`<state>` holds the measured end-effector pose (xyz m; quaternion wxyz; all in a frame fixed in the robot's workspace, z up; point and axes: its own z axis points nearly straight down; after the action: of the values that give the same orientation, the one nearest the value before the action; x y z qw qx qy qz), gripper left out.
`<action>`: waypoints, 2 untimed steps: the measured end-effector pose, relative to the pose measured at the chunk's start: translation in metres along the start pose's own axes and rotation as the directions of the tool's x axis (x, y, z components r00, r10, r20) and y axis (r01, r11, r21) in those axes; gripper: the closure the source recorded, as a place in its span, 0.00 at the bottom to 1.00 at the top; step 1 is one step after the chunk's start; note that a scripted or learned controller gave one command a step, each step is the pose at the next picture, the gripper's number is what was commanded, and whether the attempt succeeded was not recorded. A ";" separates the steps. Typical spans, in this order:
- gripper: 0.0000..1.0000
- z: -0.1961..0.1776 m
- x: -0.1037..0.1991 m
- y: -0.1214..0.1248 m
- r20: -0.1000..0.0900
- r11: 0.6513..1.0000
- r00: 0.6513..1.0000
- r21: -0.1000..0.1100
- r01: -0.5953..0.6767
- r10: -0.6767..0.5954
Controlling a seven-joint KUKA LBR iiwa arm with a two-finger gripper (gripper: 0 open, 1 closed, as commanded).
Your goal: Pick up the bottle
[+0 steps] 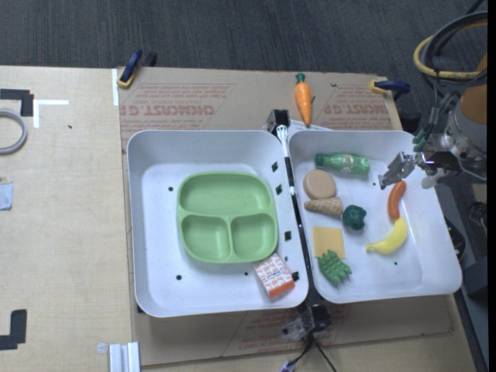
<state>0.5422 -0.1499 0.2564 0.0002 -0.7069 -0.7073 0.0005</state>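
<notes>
Plastic gloss on cardboard

We see a glossy green plastic bottle (344, 163), smooth white plastic bins (147, 231), a matt divided plate (228, 217), and brown cardboard (180, 103).

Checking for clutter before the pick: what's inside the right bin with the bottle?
Bottle, bread roll, cone, broccoli, sausage, banana, cheese, leafy green. Nothing looks covered.

Grey arm (465, 142), orange band (yellow cables)
</notes>
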 end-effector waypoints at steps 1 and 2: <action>1.00 -0.009 0.000 0.000 0.001 1.000 1.000 -0.001 0.000 0.000; 1.00 0.118 0.001 -0.053 0.000 1.000 1.000 0.000 -0.015 0.015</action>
<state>0.4895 -0.1486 0.1380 0.0002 -0.7123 -0.7019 0.0003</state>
